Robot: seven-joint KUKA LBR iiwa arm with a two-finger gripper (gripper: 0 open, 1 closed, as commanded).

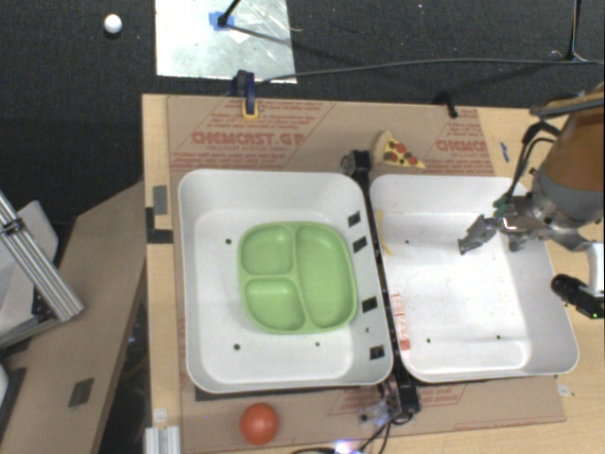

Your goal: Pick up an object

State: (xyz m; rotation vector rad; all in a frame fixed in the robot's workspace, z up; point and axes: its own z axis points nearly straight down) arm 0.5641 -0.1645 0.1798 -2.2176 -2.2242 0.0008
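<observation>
- Green divided plate (298, 276) lies flat in left bin (203, 197), well apart from arm
- Tomato (259, 423) on board, outside bins
- Gripper (475, 236) over right bin (444, 348), fingers narrow, holding nothing
- Risk: closes on bare floor; plate rim prob too low to pinch

"CHEMCAST GP" printed on brown board (248, 138).

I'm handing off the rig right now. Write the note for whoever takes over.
Gripper: over the right bin, nothing visible between its fingers.
Things: green divided plate in the left bin; pizza-slice toy on the board behind the bins; orange ball on the board in front of the left bin.
Done: nothing picked.
Left: choose an object, grasp it, lift it.
</observation>
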